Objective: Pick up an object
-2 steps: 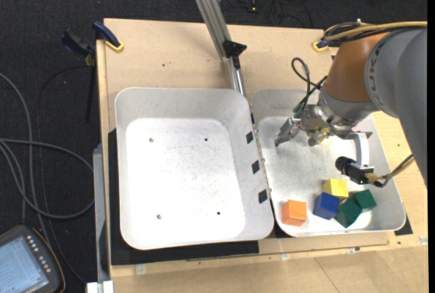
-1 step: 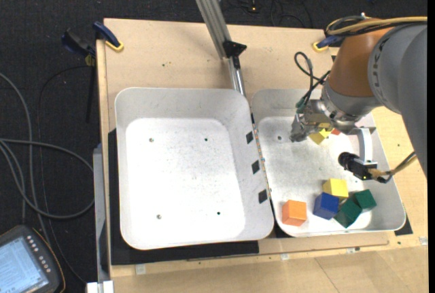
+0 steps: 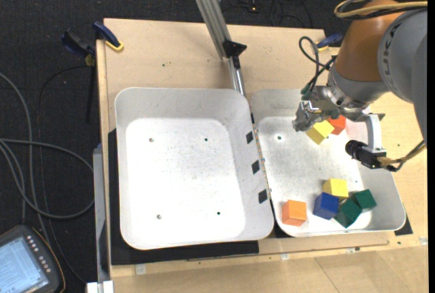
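Observation:
My gripper (image 3: 307,119) hangs over the back of the right bin (image 3: 292,162), under the grey arm with its orange band (image 3: 363,40). A tilted yellow block (image 3: 317,132) sits right at the gripper's tip, touching or just below it. Whether it is held cannot be made out. An orange-red block (image 3: 337,126) lies beside it on the right. At the bin's front lie an orange cube (image 3: 294,211), a blue cube (image 3: 327,205), a second yellow cube (image 3: 335,187) and two green blocks (image 3: 365,200) (image 3: 349,213).
The left bin (image 3: 180,162) lies beside the right one, with black clips (image 3: 256,166) along the shared rim. A metal pole (image 3: 211,6) slants in from the back. A black fitting (image 3: 360,152) on a cable hangs beside the gripper.

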Tool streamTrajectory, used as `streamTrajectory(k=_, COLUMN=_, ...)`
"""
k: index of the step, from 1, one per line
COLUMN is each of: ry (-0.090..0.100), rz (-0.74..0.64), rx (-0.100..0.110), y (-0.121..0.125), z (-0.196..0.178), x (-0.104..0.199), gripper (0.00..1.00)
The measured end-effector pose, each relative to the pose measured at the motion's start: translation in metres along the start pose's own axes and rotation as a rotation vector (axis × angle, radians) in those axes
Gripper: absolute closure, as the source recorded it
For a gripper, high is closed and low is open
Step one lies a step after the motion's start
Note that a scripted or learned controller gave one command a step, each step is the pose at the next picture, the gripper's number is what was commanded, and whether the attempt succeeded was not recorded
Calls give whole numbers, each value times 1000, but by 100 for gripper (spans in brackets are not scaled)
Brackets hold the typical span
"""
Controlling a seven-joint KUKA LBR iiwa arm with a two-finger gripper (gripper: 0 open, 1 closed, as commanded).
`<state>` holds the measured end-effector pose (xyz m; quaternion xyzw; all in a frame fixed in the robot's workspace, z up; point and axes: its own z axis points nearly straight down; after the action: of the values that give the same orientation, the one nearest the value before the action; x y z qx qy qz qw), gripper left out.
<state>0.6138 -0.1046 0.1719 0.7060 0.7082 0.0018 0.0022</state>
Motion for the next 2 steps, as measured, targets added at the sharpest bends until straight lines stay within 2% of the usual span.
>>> streamTrajectory(k=2, ry=-1, rz=0, rx=-1, y=3, z=-91, x=5, gripper=100)
